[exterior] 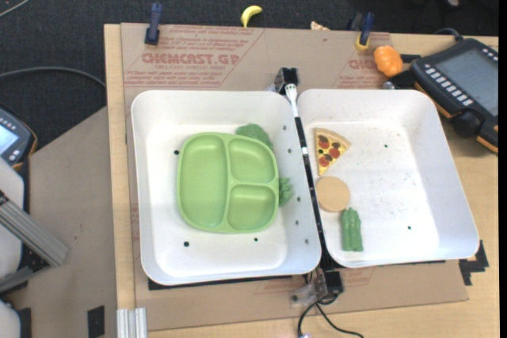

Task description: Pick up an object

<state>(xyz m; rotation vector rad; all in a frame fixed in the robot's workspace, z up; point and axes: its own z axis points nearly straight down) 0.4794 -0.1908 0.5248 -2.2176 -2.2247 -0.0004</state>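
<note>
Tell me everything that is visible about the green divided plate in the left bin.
The green divided plate is light green and looks like smooth plastic. It has rounded corners and three compartments: one long, two smaller. It lies flat, right side up, near the middle of the left bin, turned slightly. Nothing lies in its compartments. A darker green leafy item shows at its upper right edge, seemingly touching it or partly under it.

The two bins (158, 249) are white. The divided plate (228, 182) is light green. The pizza slice (328, 149) is yellow with red dots, the cookie (333, 193) tan, the asparagus (351, 229) dark green.
</note>
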